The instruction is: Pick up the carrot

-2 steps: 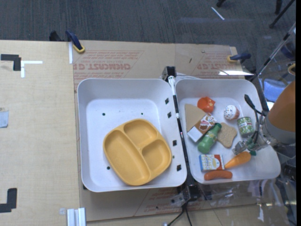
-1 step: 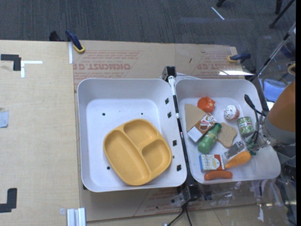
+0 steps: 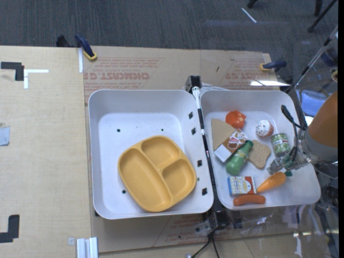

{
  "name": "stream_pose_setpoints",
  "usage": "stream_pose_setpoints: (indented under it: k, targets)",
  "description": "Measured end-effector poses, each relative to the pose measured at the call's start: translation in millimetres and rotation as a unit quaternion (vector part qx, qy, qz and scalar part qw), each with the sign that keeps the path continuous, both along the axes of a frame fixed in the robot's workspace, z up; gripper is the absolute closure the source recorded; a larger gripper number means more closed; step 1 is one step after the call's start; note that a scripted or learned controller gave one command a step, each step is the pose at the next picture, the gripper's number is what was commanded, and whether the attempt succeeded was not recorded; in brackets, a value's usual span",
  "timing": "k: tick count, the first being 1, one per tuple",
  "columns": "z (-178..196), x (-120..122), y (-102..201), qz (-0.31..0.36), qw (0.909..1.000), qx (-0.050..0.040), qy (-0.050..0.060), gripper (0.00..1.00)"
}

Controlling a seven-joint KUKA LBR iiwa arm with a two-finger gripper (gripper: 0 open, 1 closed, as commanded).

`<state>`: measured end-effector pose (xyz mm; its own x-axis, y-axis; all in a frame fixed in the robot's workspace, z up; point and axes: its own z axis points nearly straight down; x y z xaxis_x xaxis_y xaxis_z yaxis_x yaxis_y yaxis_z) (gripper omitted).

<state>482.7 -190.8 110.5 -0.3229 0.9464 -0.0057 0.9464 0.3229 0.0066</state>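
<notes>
The carrot (image 3: pixel 271 182), orange with a green top, lies in the near right part of the right bin (image 3: pixel 307 193), pointing up to the right. My gripper (image 3: pixel 288 164) hangs low over the bin's right side, just above and right of the carrot's green end. It sits close to that end, and I cannot make out whether it touches it. The grey wrist and orange band (image 3: pixel 327 123) rise to the right edge of the view.
Around the carrot lie a red sausage (image 3: pixel 249 200), a small box (image 3: pixel 241 185), a green bottle (image 3: pixel 239 157), a bread slice (image 3: pixel 260 153), a green can (image 3: pixel 279 143), a white ball (image 3: pixel 263 127) and a red vegetable (image 3: pixel 235 118). The left bin (image 3: pixel 102 144) holds a yellow divided plate (image 3: pixel 157 172).
</notes>
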Motion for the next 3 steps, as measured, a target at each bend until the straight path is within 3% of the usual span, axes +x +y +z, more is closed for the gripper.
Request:
stream_pose_setpoints:
  k: [1, 2, 3]
  targets:
    - [-19.6, -4.2, 41.2, 0.015, 0.9999, 0.0018, 0.005, 1.00]
    - [-19.6, -4.3, 40.9, 0.014, 0.9999, 0.0017, 0.004, 0.00]
    - [-18.9, -4.5, 19.5, 0.127, 0.9919, 0.0006, 0.004, 0.00]
